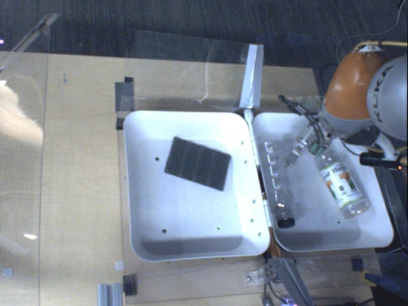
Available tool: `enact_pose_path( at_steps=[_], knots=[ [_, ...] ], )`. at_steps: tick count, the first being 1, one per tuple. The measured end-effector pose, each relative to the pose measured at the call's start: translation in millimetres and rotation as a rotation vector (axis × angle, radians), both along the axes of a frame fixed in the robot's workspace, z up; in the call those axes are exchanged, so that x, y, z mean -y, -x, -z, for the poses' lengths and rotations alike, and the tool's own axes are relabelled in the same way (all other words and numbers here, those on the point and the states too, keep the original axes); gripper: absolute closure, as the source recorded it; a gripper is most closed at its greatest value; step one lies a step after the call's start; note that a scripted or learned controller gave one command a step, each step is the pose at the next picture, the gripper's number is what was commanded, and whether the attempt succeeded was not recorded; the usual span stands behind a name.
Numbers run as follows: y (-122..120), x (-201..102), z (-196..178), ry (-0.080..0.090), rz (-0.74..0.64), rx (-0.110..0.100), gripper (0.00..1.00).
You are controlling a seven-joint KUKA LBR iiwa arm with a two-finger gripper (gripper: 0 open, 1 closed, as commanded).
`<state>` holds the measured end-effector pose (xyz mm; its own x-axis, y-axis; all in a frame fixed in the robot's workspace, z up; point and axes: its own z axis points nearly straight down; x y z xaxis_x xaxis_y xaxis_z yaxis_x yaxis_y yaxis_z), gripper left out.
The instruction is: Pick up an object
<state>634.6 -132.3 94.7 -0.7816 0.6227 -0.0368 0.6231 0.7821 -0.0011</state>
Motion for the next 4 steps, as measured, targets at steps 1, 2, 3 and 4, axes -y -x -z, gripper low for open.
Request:
enact_pose_path(
  at_steps=[1,2,3,4],
  knots=[
    [0,29,-95,-0.021,-0.04,-0.016,0.0],
    [24,18,-15,-0.017,-0.262,-0.018,0.0],
    [10,-19,5,-0.021,-0.13,-0.014,0.0],
    [25,5,-53,-0.023,0.034,-0.017,0.0]
  ],
)
